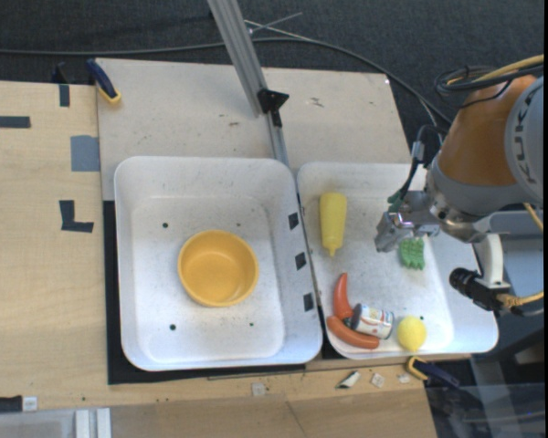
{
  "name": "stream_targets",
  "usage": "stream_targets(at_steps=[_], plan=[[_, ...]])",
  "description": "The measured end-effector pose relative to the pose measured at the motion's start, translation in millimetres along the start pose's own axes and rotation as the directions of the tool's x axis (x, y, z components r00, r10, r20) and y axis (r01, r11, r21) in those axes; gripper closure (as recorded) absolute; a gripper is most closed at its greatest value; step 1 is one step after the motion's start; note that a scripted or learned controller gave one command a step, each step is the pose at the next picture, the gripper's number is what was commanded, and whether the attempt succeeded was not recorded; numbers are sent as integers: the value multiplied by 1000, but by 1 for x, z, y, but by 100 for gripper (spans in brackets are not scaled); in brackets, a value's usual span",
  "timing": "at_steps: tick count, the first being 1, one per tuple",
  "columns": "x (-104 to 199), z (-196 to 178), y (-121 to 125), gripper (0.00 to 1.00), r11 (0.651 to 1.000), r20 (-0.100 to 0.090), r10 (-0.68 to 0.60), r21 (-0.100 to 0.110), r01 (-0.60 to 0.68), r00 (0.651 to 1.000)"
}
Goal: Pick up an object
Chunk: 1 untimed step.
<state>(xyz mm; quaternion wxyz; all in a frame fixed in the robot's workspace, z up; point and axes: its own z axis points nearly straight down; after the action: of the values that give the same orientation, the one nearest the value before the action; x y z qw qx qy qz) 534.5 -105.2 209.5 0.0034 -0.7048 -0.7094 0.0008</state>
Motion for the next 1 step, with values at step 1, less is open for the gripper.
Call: stream_targets(at_steps=[1], plan=[[53, 9, 11, 100, 1000, 1, 1, 3, -1, 1000]])
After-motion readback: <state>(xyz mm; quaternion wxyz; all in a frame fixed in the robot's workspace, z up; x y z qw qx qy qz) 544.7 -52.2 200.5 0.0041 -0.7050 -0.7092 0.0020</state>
